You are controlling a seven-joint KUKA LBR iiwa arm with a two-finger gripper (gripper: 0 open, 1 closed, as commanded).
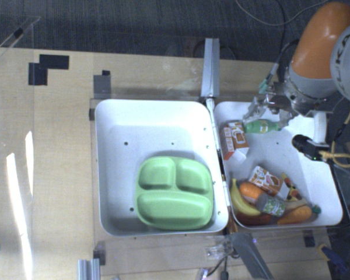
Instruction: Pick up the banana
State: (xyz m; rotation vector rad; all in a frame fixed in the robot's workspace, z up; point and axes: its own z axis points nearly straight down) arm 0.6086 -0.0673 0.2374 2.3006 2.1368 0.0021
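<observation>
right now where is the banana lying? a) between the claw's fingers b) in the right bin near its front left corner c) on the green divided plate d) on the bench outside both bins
b: the banana lies in the right bin by its front left corner, beside the pile of other items, while the green divided plate sits in the left bin and the claw is over the far end of the right bin.

Banana (pixel 240 198) in right bin (pixel 329 182)

Glossy white plastic bins (pixel 157 112), matt green plastic tray (pixel 175 192), pale wood bench (pixel 52 174)
</observation>
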